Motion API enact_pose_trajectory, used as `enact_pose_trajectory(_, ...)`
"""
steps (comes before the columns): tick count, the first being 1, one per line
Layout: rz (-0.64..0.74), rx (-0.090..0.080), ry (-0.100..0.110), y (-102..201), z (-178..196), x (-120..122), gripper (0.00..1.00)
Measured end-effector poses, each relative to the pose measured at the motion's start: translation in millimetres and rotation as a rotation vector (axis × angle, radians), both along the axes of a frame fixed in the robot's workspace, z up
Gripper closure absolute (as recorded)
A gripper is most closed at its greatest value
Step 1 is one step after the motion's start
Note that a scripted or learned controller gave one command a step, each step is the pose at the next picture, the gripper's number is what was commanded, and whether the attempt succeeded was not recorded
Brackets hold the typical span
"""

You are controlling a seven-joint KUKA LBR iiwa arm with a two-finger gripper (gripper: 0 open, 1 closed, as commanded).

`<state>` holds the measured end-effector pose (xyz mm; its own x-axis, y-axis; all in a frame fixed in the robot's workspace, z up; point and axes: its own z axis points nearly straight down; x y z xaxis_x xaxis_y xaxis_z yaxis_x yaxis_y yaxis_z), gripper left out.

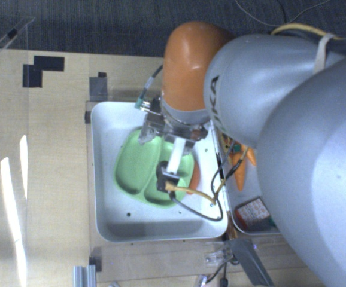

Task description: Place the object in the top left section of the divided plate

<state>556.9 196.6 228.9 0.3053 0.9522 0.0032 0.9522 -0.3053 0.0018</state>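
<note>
A light green divided plate (136, 165) lies in the left white bin (110, 220). The arm comes in from the right, and its orange band hangs over the plate's upper right part. My gripper (151, 133) sits low over the plate's top edge, mostly hidden by the wrist. An orange object (194, 182) shows at the plate's right rim, partly covered by the robot's cable. I cannot tell whether it rests in the plate or beside it. The plate's right sections are largely hidden by the wrist.
In the right bin, an orange carrot-like item (242, 167) and a red and white box (254, 213) show beside the arm. The arm hides most of that bin. The left bin's floor below and left of the plate is bare white.
</note>
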Motion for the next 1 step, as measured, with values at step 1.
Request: enact_pose_trajectory(1,-0.001,0.003,-0.002,0.5,10.7,1.1,1.0)
